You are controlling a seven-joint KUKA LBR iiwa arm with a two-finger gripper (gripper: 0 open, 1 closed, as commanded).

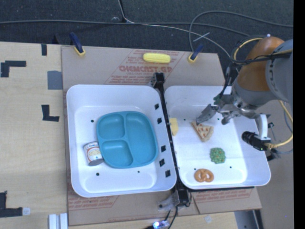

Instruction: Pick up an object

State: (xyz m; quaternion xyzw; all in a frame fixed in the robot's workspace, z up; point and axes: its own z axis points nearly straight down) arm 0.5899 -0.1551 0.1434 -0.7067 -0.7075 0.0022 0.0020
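In the right bin (238, 104), a tan pizza-slice toy (204, 131) lies near the middle. A green broccoli toy (217, 155) sits in front of it, and a brown pretzel (204, 176) lies near the front wall. A yellow piece (174, 126) rests against that bin's left wall. My gripper (213, 119) hangs just behind and above the pizza slice. It is open, its fingers spread apart with nothing between them. One dark finger (204, 117) points down-left toward the slice.
The left bin (76, 109) holds a blue divided plate (127, 139) and a small can (93, 153) beside it. A yellow banana-like toy (156, 57) lies on the cardboard behind the bins. Cables loop above the arm at the right.
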